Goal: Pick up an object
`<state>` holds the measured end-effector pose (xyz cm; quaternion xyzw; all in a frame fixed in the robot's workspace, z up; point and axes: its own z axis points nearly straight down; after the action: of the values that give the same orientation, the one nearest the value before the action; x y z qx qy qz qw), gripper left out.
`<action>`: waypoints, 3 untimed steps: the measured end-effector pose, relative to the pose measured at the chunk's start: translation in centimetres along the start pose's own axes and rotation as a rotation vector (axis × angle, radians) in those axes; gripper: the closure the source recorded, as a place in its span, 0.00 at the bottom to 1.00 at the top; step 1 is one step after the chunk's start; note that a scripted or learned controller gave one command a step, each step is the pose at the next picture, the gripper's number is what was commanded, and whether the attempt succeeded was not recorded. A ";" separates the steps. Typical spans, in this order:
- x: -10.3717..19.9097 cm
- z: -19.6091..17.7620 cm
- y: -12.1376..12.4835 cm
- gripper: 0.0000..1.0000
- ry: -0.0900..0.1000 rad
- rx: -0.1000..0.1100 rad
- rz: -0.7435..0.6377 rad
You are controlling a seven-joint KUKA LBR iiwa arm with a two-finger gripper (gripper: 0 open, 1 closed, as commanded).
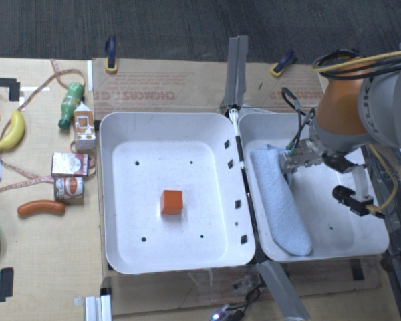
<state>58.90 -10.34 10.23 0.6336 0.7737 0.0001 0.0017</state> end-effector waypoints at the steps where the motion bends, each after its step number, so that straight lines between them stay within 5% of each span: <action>1: 0.0 0.0 0.0 0.00 0.000 0.000 0.000; 2: -4.8 -1.8 -3.6 0.00 0.002 0.002 -0.006; 3: -4.3 -11.0 -6.6 0.00 0.001 0.003 0.193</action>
<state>53.25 -15.80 21.23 0.7052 0.7090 -0.0007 0.0005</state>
